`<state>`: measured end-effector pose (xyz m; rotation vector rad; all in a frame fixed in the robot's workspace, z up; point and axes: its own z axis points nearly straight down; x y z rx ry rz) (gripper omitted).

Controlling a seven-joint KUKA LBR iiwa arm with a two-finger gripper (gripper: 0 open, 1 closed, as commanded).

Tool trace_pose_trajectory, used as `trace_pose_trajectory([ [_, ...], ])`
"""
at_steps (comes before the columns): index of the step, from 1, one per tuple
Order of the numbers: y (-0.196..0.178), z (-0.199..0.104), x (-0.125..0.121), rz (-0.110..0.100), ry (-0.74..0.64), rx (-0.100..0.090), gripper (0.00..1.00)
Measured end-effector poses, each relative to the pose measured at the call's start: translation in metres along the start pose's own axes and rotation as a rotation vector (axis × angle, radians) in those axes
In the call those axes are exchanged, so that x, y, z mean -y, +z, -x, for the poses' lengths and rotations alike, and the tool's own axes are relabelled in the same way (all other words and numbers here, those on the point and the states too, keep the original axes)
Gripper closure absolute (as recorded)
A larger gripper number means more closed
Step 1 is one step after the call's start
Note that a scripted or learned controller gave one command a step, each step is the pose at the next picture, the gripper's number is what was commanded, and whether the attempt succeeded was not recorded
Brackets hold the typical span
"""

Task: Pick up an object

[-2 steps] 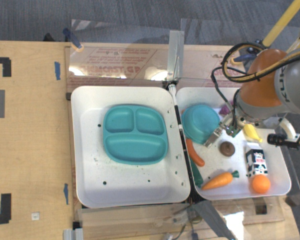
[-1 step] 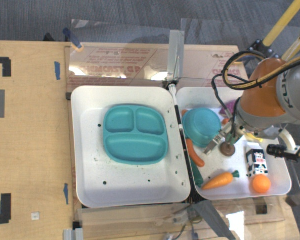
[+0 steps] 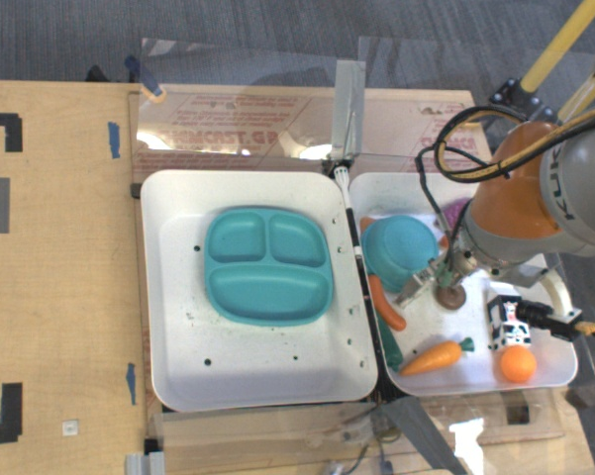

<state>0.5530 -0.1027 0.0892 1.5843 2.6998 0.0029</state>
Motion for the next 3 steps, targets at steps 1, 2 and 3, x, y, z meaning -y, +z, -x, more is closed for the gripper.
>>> trace_pose_trajectory([
  [1,-0.001,-0.024,0.040,0.003,0.218,-0.002,0.00],
  [2,0.001,0.016,0.003,0.000,0.278,-0.002,0.00],
  [3,0.001,0.009,-0.014,-0.008,0.337,-0.002,0.00],
])
